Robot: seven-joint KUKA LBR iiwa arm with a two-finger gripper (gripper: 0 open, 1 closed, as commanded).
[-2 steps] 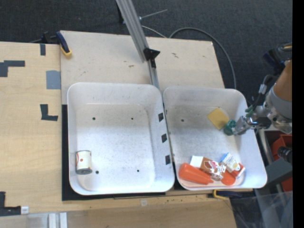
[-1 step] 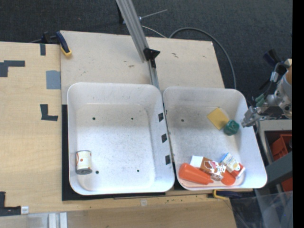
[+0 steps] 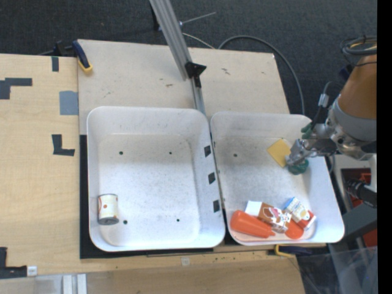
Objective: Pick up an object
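Camera view: the likely target is a yellow block in the upper right part of the right bin, tilted, lying on the bin floor. Just beside its right edge sits a small dark green object — the gripper is down right on top of that one, close to the bin's right wall. Can't tell whether the gripper is clenched or released; the tips are too small and blurred, and I can't tell if anything is held.

The arm comes in over the right rim, orange band above the wrist.

Bottom edge of the same bin is crowded: an orange carrot-shaped toy, a brown-and-white packet and a small carton packed together along the front wall. The middle and left of that bin's floor are open.

Left bin has one small can near its front left corner, well apart from everything else — lots of free floor there.

A metal pole slants in from the top toward the seam between the bins.
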